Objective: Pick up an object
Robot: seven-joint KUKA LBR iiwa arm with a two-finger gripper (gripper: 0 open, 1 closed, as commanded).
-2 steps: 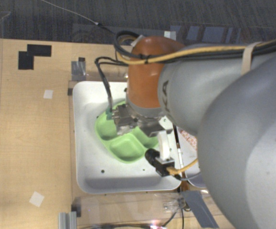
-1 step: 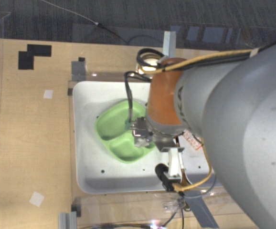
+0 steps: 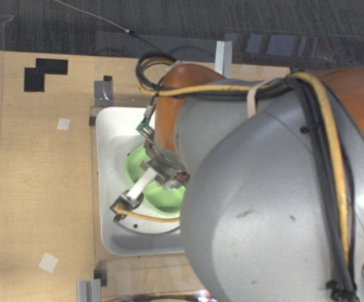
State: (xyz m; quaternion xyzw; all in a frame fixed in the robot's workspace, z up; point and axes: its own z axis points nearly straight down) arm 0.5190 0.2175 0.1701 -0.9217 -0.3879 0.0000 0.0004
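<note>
Impossible to tell the opening of the gripper [image 3: 164, 172], or any hold, from under the bulky wrist. Poised close over a green object [image 3: 162, 198], touching or just above, unclear which. Lying near the middle of the white bin [image 3: 108, 181], half covered by the grey arm [image 3: 264, 200]. All around, pale wooden counter [image 3: 37, 175].
</note>
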